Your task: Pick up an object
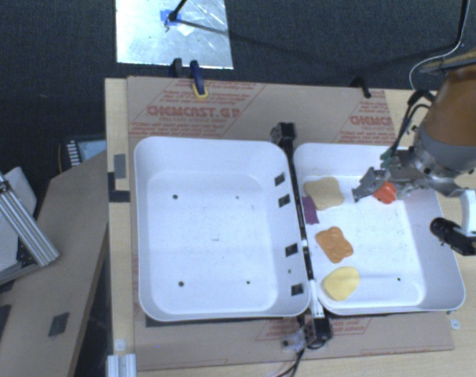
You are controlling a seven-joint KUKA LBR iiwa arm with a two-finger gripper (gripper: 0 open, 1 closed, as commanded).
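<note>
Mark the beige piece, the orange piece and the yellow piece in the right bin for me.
beige piece [324, 192]: camera view, middle of its top face.
orange piece [334, 243]: camera view, centre of its surface.
yellow piece [341, 283]: camera view, centre of its surface.

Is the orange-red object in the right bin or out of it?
In. The orange-red object shows over the right bin floor, directly at the gripper. Whether it rests on the floor or is lifted, cannot tell.

Foil-like silver sheet [173, 22] on dark carpet beyond the bench, blue clamp [197, 77] at the brown board's [222, 104] far edge.
</note>
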